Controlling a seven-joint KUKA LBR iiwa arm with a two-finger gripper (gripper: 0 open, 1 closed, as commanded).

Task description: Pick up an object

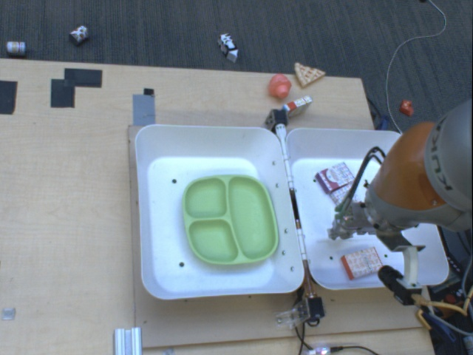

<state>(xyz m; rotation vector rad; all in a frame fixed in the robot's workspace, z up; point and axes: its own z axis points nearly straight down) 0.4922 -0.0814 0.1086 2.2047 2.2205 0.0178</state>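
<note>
In the right bin (318,268) lie two things. A small purple and white packet (335,179) rests near the bin's back, partly behind a black cable. A flat red and tan box (361,262) lies near the front. My gripper (342,226) hangs low over the bin's middle, between the packet and the box. It is just behind and left of the box, and nothing shows in its grasp. The grey arm with its orange band (406,172) covers the bin's right side.
The left bin (159,198) holds a green three-part plate (230,219). Behind the bins on the bench lie a red ball (279,86), a toy pizza slice (309,73) and a small red-tipped tube (298,106). A ridge (292,198) divides the bins.
</note>
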